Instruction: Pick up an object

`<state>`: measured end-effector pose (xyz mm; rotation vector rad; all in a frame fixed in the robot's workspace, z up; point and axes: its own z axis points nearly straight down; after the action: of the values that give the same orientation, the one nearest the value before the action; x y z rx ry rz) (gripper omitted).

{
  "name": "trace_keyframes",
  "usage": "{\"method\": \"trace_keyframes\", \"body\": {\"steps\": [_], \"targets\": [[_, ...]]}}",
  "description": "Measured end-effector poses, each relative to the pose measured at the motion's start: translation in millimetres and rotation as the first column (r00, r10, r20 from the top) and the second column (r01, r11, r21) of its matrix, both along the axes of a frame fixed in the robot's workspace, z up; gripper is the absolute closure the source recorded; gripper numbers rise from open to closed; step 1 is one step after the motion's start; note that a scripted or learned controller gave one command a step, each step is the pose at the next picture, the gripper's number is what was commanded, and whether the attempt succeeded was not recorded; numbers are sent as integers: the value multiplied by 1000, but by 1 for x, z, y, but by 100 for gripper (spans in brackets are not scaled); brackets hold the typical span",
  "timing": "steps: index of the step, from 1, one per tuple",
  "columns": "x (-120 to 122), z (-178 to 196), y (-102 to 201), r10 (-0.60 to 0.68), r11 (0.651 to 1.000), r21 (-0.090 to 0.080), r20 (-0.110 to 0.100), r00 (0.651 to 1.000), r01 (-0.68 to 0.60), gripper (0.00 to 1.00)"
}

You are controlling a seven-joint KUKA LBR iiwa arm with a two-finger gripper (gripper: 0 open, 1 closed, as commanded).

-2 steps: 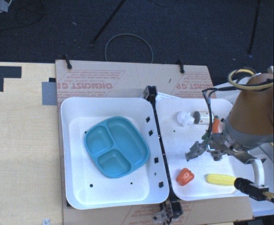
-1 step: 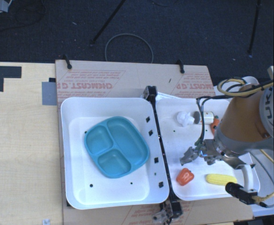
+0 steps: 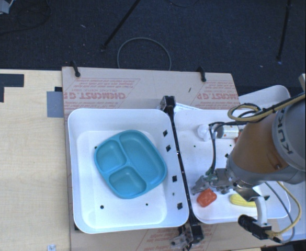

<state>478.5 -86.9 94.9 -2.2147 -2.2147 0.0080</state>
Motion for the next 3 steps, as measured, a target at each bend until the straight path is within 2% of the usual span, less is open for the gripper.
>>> {"method": "trace_keyframes", "body": {"steps": [1, 3], "targets": [[1, 13, -2, -8, 1000, -1, 4, 1000, 8, 100], [10, 112, -16, -1, 1000, -4, 13, 1000, 1, 100]]}}
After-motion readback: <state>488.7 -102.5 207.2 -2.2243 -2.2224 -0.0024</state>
